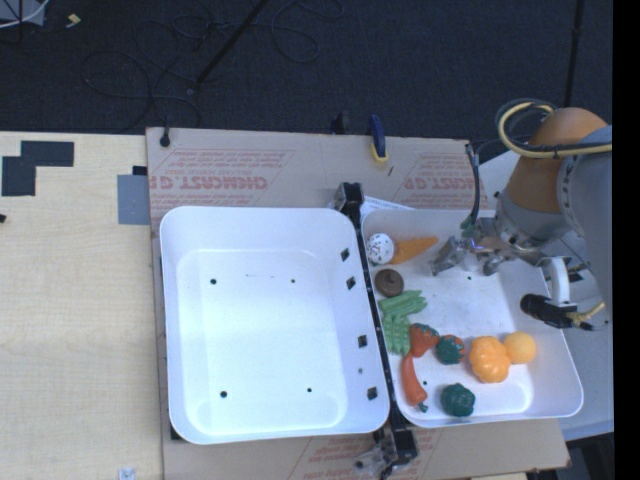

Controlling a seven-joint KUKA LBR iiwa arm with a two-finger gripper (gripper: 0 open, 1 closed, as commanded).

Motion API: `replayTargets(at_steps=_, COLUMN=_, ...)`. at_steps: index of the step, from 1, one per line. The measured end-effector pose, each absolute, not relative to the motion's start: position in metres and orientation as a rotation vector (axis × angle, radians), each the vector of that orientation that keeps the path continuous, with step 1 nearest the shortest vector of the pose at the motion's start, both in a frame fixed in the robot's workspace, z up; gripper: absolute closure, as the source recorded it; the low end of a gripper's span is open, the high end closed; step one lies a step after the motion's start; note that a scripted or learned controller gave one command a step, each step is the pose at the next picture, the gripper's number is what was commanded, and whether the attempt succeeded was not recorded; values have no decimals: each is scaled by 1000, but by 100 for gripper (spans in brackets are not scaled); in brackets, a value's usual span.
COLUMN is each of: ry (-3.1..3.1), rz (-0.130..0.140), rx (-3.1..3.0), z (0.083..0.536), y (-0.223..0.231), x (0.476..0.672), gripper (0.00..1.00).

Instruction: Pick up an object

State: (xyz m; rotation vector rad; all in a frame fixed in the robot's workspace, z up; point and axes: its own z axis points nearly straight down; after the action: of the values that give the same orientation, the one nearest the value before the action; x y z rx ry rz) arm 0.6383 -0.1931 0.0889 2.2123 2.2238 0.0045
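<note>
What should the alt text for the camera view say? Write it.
A grey robot arm reaches from the right, its gripper low over the right bin's upper part, near a toy carrot and white ball. Toy vegetables and fruit crowd that bin's lower half; the left bin sits beside it.

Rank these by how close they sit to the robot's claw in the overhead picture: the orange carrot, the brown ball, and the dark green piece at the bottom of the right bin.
Measured from the gripper in the right bin's upper part:
1. Orange carrot, just to its left.
2. Brown ball, further left, by the divider between the bins.
3. Dark green piece, far below, by the bin's near edge.
</note>
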Motion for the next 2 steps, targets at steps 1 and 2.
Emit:
replayTargets(at_steps=1, ry=2228, rz=-5, rx=2225, z=87, y=-116, x=584, gripper=0)
replayTargets(at_steps=2, ry=2217, rz=-1, rx=2221, z=88, y=-186, x=625, gripper=0)
